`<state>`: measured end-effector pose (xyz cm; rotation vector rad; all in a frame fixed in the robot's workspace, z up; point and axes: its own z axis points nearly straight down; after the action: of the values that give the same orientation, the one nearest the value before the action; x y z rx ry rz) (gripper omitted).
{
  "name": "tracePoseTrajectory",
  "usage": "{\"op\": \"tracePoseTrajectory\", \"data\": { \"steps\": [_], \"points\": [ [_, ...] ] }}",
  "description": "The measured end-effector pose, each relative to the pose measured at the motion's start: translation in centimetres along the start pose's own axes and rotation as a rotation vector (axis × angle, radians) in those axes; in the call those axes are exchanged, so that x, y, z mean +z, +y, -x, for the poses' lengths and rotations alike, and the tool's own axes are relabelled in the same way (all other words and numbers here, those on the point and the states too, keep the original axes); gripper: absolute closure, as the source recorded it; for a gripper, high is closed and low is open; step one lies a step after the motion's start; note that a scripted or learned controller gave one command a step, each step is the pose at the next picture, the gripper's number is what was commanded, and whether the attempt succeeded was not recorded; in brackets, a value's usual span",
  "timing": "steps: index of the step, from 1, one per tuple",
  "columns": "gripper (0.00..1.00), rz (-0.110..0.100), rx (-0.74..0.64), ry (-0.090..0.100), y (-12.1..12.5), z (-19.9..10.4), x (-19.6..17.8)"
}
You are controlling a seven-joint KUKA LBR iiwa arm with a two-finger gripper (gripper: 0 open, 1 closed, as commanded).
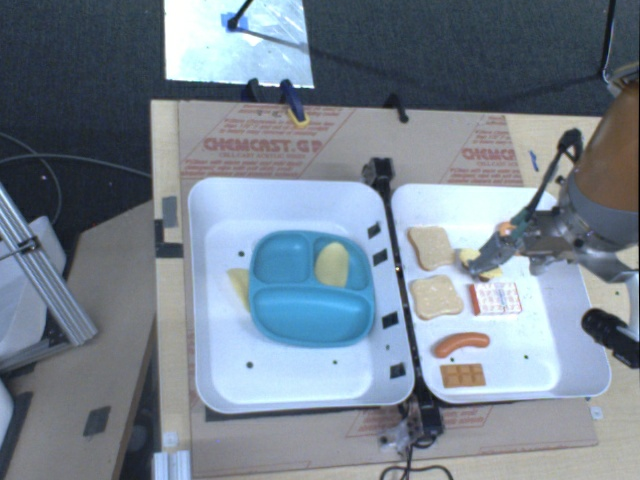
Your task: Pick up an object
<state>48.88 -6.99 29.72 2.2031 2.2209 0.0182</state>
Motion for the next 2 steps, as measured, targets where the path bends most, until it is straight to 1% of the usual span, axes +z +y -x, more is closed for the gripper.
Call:
{"op": "tracePoseTrajectory", "data": {
  "steps": [1,2],
  "points": [
    [0.0,-0.012,-0.001,0.002,-0.01,-7.75,-3.61],
    [1.0,-0.01,-0.002,0.001,0.09,-7.44,-4.54]
  ]
}}
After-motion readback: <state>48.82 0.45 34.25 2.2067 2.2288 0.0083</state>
